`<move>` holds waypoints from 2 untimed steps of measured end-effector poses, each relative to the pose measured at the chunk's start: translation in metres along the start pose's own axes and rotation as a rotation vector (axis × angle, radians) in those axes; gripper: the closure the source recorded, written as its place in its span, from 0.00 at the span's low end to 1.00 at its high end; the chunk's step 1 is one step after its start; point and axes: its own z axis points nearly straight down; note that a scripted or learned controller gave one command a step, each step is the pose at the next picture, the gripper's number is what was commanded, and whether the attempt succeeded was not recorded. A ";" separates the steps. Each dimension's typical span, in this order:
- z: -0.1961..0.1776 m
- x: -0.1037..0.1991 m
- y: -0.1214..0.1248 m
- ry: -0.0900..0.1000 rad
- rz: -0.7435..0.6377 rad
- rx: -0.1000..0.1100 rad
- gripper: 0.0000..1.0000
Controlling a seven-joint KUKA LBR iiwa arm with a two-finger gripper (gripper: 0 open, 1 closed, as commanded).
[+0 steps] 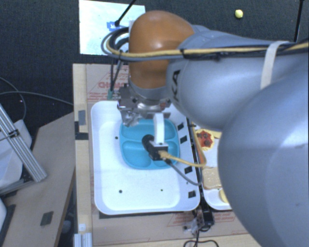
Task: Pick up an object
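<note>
Two shallow white bins side by side on a cardboard sheet (99, 82) on the desk (53, 159). Left bin (108, 188) in full view; right bin (212, 201) mostly hidden under the grey arm (241, 120) reaching in from the right.

Blue tray (137, 157) lying flat in the left bin's upper middle, divided into compartments, well apart from the bin's near wall. Directly above its far edge, the gripper (133, 118), hanging below the orange band (154, 43) and pointing down at the tray. Whether touching the tray or just over it: cannot tell. Grip state, released or clenched: cannot tell either, tips lost among metal parts. Nothing visibly lifted.

White strip (159, 128) and black fitting (152, 147) over the tray's right half, with a yellow cable (186, 163) trailing right toward the other bin.

In the right bin, a red item (205, 139) and, nearer the camera, a tan item (212, 177), both partly covered by the arm.

Beyond the bins, a white sheet (94, 29) on dark floor, and a small yellow object (238, 14) off to the upper right. At far left, a slanted aluminium frame (21, 149).
</note>
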 end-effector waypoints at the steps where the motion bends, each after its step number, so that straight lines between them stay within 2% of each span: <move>1: -0.015 -0.003 -0.056 0.000 0.002 0.000 1.00; 2: -0.190 -0.015 -0.033 0.007 0.004 -0.023 1.00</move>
